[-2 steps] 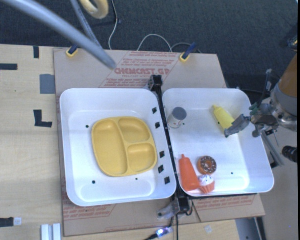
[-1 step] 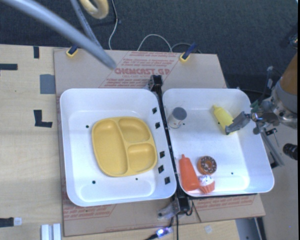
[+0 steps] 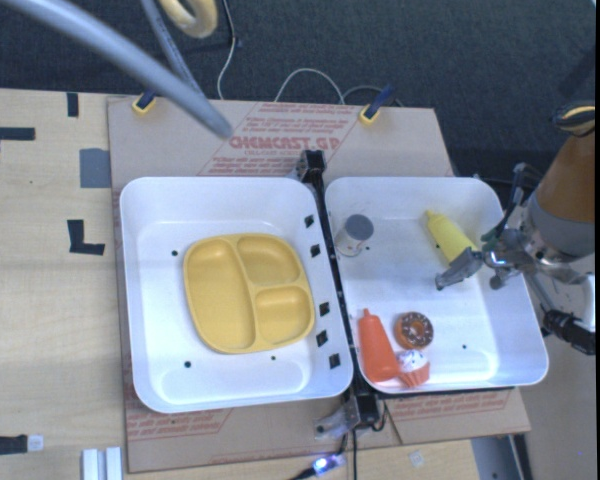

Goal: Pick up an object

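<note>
Camera view: "CHEMCAST" in red on cardboard sheet [image 3: 280, 138] behind white bins [image 3: 150, 208].

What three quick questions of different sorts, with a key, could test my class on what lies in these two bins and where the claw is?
1. True or false: the yellow divided plate lies in the left bin.
2. Which thing lies nearest the claw? A) grey cylinder B) yellow bottle C) sprinkled donut
3. Fill in: the orange bottle lies in the ____ bin.

Key: 1 true; 2 B; 3 right.
</note>
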Tool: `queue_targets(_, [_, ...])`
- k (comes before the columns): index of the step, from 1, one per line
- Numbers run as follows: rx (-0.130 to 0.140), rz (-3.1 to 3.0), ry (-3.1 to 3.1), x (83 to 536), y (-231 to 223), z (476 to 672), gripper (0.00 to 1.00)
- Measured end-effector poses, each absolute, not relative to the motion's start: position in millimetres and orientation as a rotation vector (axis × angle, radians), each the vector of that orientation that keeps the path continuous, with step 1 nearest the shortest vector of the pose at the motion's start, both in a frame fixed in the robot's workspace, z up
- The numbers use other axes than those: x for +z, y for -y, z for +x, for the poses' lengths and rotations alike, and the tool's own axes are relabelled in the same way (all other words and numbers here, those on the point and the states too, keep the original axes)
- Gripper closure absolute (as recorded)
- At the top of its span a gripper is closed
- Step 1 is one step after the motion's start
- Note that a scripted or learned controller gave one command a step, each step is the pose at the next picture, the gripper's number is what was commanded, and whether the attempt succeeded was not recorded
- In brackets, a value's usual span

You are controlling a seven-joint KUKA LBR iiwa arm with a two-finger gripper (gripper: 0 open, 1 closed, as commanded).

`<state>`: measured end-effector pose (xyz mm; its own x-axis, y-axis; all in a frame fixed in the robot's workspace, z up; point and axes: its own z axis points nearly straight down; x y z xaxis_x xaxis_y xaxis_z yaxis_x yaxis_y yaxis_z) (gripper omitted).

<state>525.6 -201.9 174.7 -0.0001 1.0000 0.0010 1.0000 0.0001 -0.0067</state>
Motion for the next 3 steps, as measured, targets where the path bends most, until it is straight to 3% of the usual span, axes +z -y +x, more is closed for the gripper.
queue_targets(1, [0.007, -2.216, 2.218, 110, 202, 522.6, 0.0])
queue_targets(2, [0.003, -2.22, 2.223, 84, 201, 522.8, 0.0])
queue_targets(3, [0.002, -2.223, 2.226, 96, 202, 523.7, 1.0])
